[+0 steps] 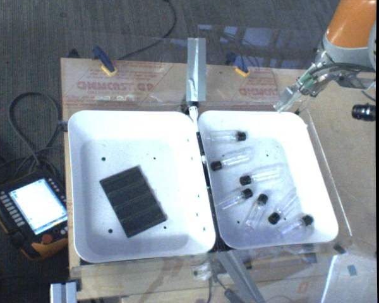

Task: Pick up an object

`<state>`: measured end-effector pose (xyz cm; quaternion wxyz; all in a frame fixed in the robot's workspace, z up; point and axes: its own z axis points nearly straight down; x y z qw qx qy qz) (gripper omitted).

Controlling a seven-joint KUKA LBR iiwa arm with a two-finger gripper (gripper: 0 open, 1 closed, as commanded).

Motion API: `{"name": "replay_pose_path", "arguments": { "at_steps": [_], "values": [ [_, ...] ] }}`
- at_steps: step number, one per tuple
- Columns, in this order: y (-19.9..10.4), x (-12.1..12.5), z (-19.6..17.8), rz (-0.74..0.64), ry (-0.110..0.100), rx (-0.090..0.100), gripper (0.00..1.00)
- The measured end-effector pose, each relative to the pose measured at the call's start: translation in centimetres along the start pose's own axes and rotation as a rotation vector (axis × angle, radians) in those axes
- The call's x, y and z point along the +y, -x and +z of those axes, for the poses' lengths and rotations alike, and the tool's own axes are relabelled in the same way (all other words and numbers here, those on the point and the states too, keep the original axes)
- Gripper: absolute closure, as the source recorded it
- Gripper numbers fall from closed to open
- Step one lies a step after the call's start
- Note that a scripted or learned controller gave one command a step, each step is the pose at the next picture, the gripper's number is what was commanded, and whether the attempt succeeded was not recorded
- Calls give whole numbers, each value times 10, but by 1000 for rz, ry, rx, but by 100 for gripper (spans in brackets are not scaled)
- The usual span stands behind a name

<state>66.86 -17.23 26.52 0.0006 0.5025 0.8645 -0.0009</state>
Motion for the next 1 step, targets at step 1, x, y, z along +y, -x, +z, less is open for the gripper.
{"name": "replay_pose_path", "arguments": {
  "at_steps": [1],
  "values": [
    [-1, -50, 171, -98, 3, 1, 0]
  ]
}}
